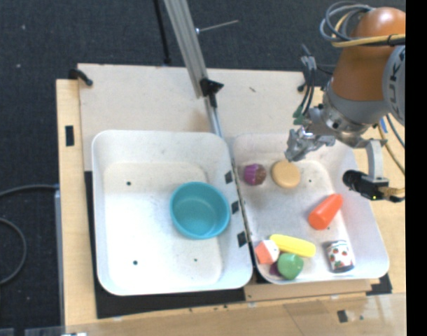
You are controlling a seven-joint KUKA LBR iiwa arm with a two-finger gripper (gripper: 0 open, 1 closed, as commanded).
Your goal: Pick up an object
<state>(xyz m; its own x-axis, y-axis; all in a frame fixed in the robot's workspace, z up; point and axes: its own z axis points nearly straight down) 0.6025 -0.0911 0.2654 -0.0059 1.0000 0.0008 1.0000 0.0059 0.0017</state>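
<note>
Jaws (pixel 295 152) hang low in the right bin (pixel 381 247), can't tell how far open; nothing visibly held. Tan puck (pixel 286 175) sits just below them, probable target; purple ball (pixel 253 174) beside it.

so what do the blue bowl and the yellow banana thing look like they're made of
Blue bowl: probably moulded plastic, judging by its even teal colour, smooth wall and soft sheen. Yellow banana: likely toy plastic or rubber, being uniformly bright and smooth with no peel texture. The picture can't settle which.
</note>
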